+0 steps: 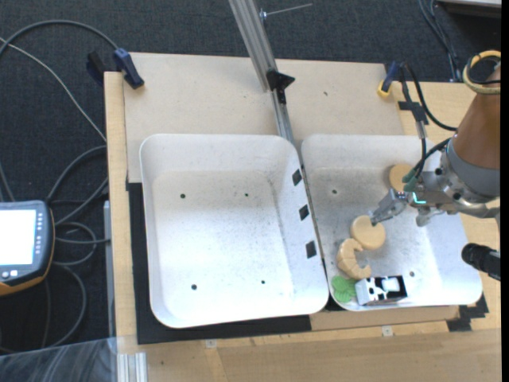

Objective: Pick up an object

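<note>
Approach is the step we judge to be in hand: the end effector hangs low over the right bin, just above a tan curved piece. Whether it is wide or narrow we cannot tell. Next we would need a straight descent onto that piece, clear of the second tan piece.

Fixed overhead view (slanted), both bins

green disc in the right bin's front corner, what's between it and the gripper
In the camera view, two tan croissant-shaped pieces lie between the green disc and the gripper: one just above the disc, the other at the gripper's tip.
</note>
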Available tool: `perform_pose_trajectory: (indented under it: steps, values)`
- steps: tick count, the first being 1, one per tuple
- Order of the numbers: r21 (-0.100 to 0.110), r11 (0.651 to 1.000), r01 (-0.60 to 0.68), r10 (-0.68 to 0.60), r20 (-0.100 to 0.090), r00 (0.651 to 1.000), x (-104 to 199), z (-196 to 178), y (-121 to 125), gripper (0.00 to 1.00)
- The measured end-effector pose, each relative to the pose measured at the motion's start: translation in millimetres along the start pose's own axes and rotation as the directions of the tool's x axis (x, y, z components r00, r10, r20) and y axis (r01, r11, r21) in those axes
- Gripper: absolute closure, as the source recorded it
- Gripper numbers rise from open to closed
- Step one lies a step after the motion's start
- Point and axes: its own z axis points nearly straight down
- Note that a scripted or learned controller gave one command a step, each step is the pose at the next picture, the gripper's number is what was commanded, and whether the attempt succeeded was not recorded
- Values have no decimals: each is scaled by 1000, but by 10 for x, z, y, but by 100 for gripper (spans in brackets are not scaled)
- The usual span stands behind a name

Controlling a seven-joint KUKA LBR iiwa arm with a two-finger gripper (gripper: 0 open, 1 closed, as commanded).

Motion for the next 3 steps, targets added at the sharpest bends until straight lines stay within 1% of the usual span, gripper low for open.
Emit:
perform_pose_trajectory:
  steps: [1,2,3]
  values:
    - [-5,1000,0,0,1,1000,-1,-16,8,0]
    - [2,1000,-1,1,0,1000,-31,557,-84,0]
    - [3,1000,-1,1,-1,1000,-17,1170,-33,0]
